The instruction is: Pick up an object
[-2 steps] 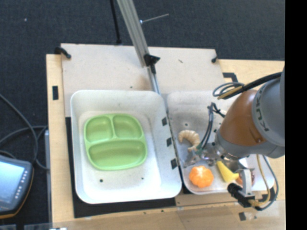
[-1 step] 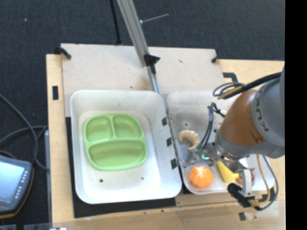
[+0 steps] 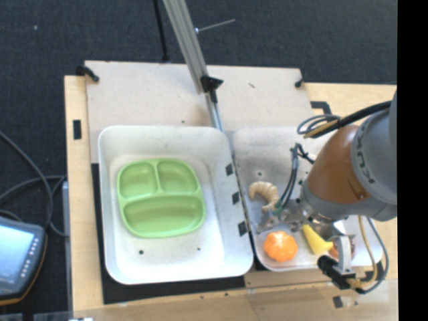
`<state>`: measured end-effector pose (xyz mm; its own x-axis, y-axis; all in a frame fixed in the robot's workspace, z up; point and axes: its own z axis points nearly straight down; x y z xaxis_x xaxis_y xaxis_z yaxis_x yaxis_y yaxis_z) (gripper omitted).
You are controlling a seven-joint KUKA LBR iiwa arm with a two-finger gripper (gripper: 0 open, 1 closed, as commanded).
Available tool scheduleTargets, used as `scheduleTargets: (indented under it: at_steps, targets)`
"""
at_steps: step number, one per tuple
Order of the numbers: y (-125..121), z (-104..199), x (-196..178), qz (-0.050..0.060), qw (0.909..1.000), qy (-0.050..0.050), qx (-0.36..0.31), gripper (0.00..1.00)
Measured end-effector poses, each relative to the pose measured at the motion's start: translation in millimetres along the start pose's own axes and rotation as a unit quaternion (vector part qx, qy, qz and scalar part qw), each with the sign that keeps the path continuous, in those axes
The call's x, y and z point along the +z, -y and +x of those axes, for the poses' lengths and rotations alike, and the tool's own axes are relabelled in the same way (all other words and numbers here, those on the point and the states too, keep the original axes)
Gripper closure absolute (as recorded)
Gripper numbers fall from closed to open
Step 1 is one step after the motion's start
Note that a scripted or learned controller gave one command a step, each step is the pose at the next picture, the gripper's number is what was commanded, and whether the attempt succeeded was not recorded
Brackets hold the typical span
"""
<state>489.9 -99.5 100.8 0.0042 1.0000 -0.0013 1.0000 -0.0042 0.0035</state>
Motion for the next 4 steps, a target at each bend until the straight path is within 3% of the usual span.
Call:
scheduleTargets:
  at_steps: [1, 2, 3, 4]
  targets:
    - [-0.2, 2.9, 0.0, 0.000, 1.0000, 0.000, 0.000, 0.00]
    - [0.6, 74.5, -65.1, 0.002, 1.0000, 0.000, -0.001, 0.00]
    - [-12.5, 62.0, -102.0, -0.001, 1.0000, 0.000, -0.003, 0.00]
    - [-12.8, 61.7, -110.9, 0.000, 1.0000, 0.000, -0.007, 1.00]
